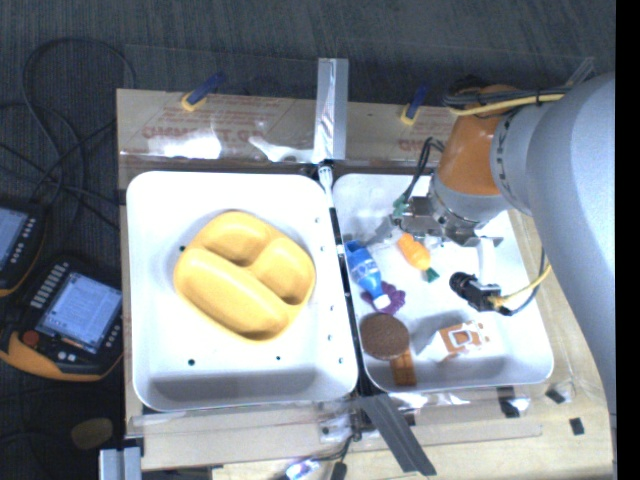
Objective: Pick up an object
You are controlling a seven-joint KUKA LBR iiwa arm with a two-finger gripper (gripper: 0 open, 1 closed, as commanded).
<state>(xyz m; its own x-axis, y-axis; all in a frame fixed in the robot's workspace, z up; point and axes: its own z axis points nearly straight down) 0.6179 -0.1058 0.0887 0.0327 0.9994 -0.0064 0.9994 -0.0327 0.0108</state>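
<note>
Camera view, looking down at a slant.

- Desk (150,118) carries two shallow white bins side by side: left bin (160,368) and right bin (530,358).
- Grey arm (570,168) enters from the right of the frame. Its orange band (468,163) sits over the upper part of the right bin.
- Gripper (412,230) is low in the upper middle of the right bin. Open or closed: cannot tell, as the wrist housing hides its tips.
- Orange carrot-shaped toy (413,251) with a green end lies tilted in the right bin, directly below the gripper in the frame and very close to it. Contact cannot be judged.
- Other right-bin contents:
  - Blue bottle (362,266) lies against the left wall.
  - Purple piece (388,296) is just beside the bottle's lower end.
  - Brown round disc (385,335) lies below the purple piece.
  - Small white-and-orange box (463,340) is to the right of the disc, apart from it.
- Left bin: one large yellow lumpy cushion-like object (245,273), near the centre.
- Off the desk, at the left edge of the frame: a handheld control pendant (65,313) with a lit screen.
</note>
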